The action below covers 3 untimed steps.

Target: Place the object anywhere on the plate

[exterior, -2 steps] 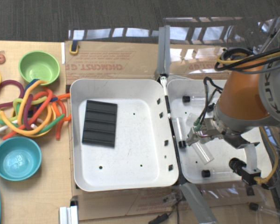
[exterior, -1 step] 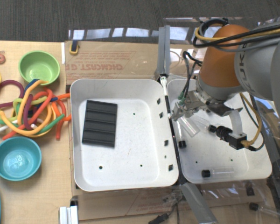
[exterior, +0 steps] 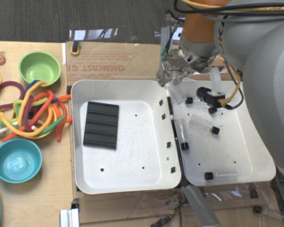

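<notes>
The pincer [exterior: 173, 82] hung over the far edge between the two bins; whether it gripped anything I cannot tell. A black ridged block [exterior: 101, 125] lay flat in the left bin [exterior: 128, 183], well apart from it.

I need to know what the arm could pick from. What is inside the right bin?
Inside the right bin lie several clear tubes with black caps, one near the front wall. The arm covers the bin's far right corner, so anything there is hidden.
</notes>
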Available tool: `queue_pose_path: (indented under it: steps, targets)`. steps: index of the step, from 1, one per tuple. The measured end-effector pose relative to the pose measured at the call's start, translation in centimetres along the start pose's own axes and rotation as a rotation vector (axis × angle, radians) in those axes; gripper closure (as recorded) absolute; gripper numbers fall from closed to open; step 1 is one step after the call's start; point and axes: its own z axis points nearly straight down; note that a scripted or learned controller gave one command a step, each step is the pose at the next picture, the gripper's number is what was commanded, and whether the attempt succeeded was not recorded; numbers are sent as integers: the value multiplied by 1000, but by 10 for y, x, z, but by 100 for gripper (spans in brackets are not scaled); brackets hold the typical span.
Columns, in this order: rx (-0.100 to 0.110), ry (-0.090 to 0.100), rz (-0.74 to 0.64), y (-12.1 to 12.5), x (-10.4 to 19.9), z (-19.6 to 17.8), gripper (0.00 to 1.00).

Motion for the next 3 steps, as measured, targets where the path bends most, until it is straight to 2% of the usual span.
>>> queue_pose_path:
  steps: [1, 2, 3]
  targets:
    - [2, 1, -187, 9, 15, 46, 100]
    - [0, 1, -122, -3, -88, 46, 100]
    - [0, 1, -166, -12, -155, 109, 100]
